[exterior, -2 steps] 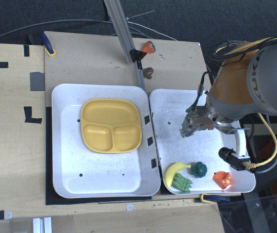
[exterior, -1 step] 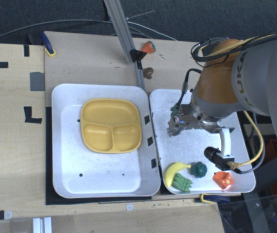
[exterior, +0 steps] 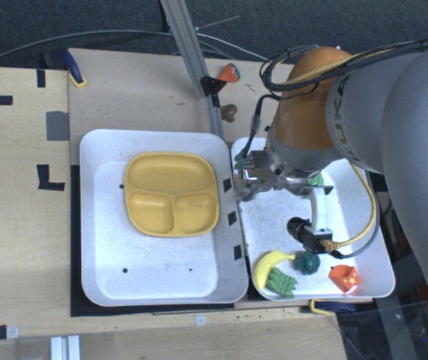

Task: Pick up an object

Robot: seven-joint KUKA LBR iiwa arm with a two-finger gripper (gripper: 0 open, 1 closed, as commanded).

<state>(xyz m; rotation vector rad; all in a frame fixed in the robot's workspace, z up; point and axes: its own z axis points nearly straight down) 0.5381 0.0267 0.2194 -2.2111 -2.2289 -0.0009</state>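
My gripper (exterior: 249, 177) hangs over the upper left part of the right bin (exterior: 363, 201), close to the wall it shares with the left bin; the wrist covers its tip. At the bin's front edge lie a yellow banana (exterior: 267, 262), a green knobbly toy (exterior: 281, 282), a dark teal ball (exterior: 307, 262) and an orange-red block (exterior: 344, 277). All of them sit well below the gripper in the view, apart from it. A small green piece (exterior: 317, 178) peeks out from under the arm.
A yellow divided plate (exterior: 172, 193) lies in the left bin (exterior: 101, 223). A grey pole (exterior: 191, 43) slants down to the bins' back edge. A black cable fitting (exterior: 307, 235) and a yellow hose hang from the arm over the right bin.
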